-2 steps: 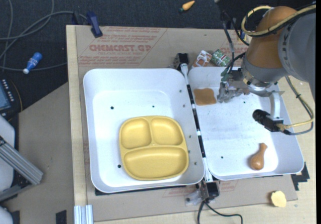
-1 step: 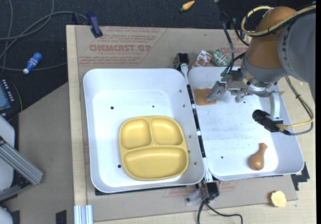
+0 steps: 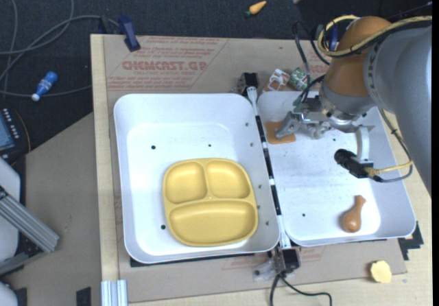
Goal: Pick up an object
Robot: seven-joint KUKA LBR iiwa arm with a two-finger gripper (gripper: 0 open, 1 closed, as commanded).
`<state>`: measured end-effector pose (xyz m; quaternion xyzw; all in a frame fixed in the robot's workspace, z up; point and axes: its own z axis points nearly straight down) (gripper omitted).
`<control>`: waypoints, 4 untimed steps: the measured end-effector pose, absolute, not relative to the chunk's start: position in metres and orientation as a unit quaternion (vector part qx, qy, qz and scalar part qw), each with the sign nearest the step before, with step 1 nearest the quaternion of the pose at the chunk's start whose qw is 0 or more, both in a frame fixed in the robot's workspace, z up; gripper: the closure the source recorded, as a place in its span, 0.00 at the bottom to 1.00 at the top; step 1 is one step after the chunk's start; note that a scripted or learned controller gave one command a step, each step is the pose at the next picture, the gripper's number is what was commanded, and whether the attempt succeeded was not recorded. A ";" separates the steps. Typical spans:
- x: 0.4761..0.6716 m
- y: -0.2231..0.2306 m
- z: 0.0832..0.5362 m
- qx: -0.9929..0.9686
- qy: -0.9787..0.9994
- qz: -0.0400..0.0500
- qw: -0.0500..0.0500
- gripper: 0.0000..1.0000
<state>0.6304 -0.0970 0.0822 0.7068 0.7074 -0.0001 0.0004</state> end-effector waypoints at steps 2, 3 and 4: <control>0.668 -0.091 0.096 0.706 0.708 0.001 0.002 1.00; 0.582 -0.076 0.189 0.708 0.706 -0.001 -0.002 1.00; 0.586 -0.076 0.185 0.707 0.707 0.000 -0.001 0.00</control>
